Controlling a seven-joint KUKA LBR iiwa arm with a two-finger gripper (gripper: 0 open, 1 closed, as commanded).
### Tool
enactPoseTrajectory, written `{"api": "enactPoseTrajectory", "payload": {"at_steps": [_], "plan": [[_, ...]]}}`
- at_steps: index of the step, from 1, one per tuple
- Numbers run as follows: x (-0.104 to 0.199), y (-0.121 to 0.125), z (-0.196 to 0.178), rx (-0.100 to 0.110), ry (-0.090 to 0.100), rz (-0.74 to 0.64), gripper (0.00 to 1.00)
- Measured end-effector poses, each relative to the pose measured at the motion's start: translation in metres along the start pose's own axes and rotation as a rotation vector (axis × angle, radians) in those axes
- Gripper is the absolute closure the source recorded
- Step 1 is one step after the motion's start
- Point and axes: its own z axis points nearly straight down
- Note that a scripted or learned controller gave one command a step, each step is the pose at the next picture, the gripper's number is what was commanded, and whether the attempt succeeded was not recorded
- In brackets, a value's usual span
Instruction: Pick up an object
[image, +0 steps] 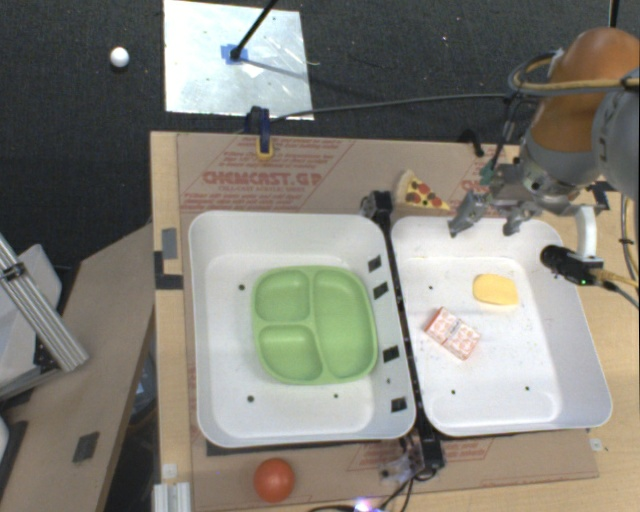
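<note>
Nearest the camera, well below and to the left of the gripper, one smooth orange ball (273, 479) sits on the brown board in front of the bins. Behind it lie two shallow white plastic bins with rounded corners, side by side. One moulded green tray (313, 322), glossy and split into three compartments, rests in the left bin (225, 300), far to the gripper's left. Two loose objects lie in the right bin (570, 380), both below the gripper: one pink and white patterned packet (453, 333), flat and rectangular, turned at a slant, and beyond it one smooth yellow rounded block (496, 290), soft-edged like a bar of soap. The packet and block lie near each other but apart. At that bin's far edge hangs the gripper (490, 218), its two grey metal fingers spread wide with nothing between them, the yellow block just below and clear of them. Just left of the gripper, on the board behind the bins, lies one flat triangular pizza-slice toy (422, 192). Farther back, well to the gripper's left, are one blue clamp (260, 128), one shiny sheet of foil (238, 60) and one small white ball (119, 57) on black cloth.
</note>
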Motion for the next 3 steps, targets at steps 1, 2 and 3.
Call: {"api": "enactPoseTrajectory", "payload": {"at_steps": [1, 2, 3], "plan": [[0.0, 0.002, -0.009, -0.013, -0.001, -0.002, 0.0], [0.007, 0.008, 0.036, -0.012, -0.001, -0.005, 0.0], [0.015, 0.004, 0.094, -0.01, -0.001, -0.005, 0.0]]}}
